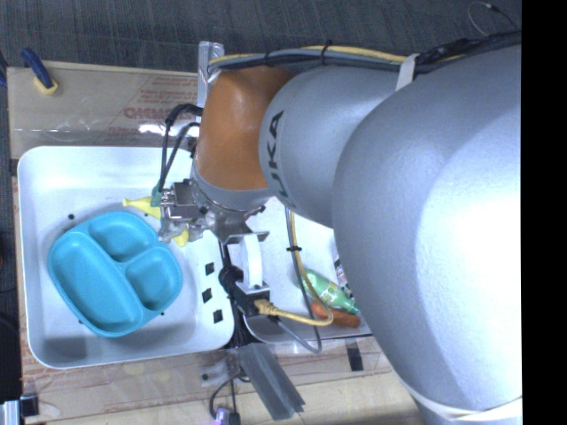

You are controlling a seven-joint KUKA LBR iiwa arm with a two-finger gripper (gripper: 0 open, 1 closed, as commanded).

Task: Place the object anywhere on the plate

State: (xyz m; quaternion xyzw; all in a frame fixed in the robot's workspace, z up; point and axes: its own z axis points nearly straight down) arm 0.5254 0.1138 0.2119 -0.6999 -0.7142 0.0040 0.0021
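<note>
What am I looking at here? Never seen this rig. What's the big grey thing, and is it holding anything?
One fixed camera looks down at a slant on a bench. The big grey shape is a KUKA robot arm reaching in from the right, with an orange band above its wrist. Its pincer sits over the left white bin, beside a blue three-compartment plate. Something yellow shows at the pincer; whether it is gripped is unclear. In the right bin, partly hidden, lies a green and orange item.

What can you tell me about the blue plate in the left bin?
The blue plate is a rounded, smooth, plastic-looking dish split by raised ridges into three compartments. It lies flat, face up, on the floor of the left white bin. Nothing lies in its compartments. The arm's wrist hangs just beyond its upper right rim, beside a small yellow object.
</note>
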